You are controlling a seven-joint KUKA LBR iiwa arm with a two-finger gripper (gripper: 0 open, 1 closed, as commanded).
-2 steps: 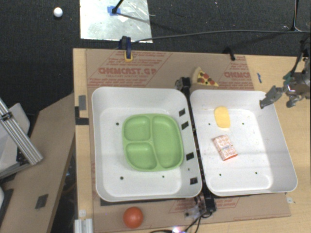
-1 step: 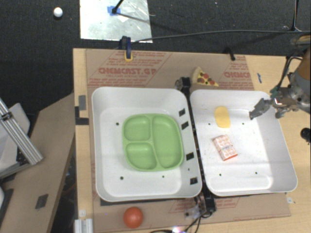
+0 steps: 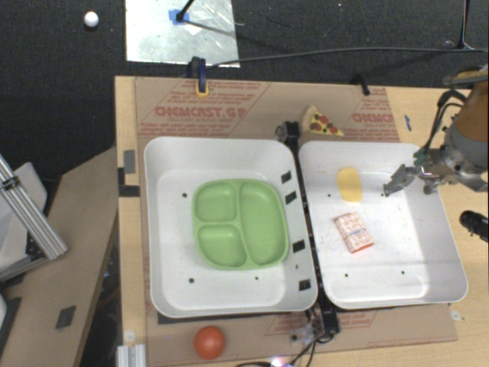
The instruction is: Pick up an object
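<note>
Red "CHEMCAST GP" print (image 3: pixel 200 112) on bench sheet (image 3: pixel 252 102).

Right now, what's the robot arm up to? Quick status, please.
Gripper open, over right bin, holding nothing. Yellow piece and pink packet lie apart in that bin, untouched. Nothing blocks them.

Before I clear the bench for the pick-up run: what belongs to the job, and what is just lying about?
Job: claw, yellow piece, small box, right bin.

Lying about: green tray, pizza toy, orange ball, white ball, foil sheet.
</note>
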